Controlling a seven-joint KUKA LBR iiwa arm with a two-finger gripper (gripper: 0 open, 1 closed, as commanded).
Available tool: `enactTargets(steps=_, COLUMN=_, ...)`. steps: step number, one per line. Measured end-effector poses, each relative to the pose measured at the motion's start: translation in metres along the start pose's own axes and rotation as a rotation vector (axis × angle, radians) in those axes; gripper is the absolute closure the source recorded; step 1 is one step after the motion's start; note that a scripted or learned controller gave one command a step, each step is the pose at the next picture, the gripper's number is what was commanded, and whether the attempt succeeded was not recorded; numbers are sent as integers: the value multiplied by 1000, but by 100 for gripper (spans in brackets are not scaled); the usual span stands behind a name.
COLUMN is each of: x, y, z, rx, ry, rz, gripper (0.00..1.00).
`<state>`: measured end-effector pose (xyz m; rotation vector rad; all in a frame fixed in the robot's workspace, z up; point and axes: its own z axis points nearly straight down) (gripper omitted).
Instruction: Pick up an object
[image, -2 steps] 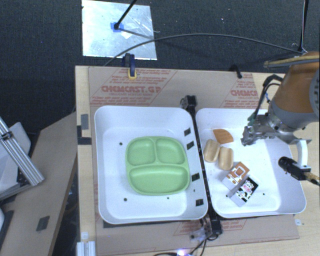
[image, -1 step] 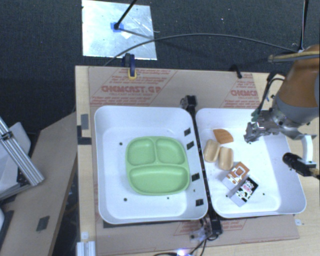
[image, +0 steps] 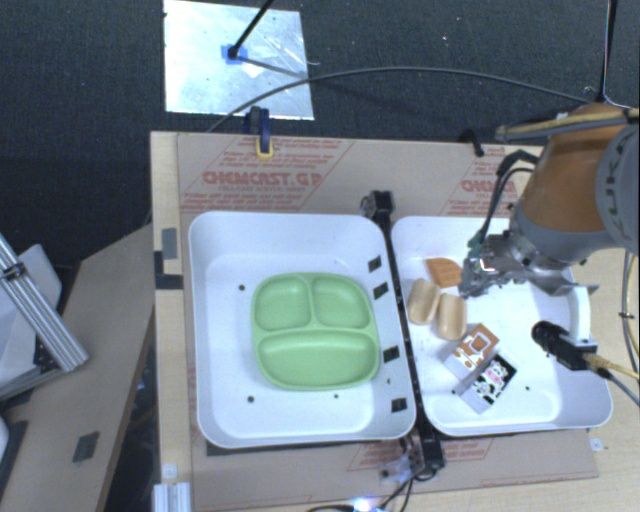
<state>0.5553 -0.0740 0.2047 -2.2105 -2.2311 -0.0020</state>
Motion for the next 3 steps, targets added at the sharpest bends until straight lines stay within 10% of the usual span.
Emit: enactTargets(steps=3, x=152, y=-29, z=-20, rx=-2, ry=1, rz=-1, gripper=100)
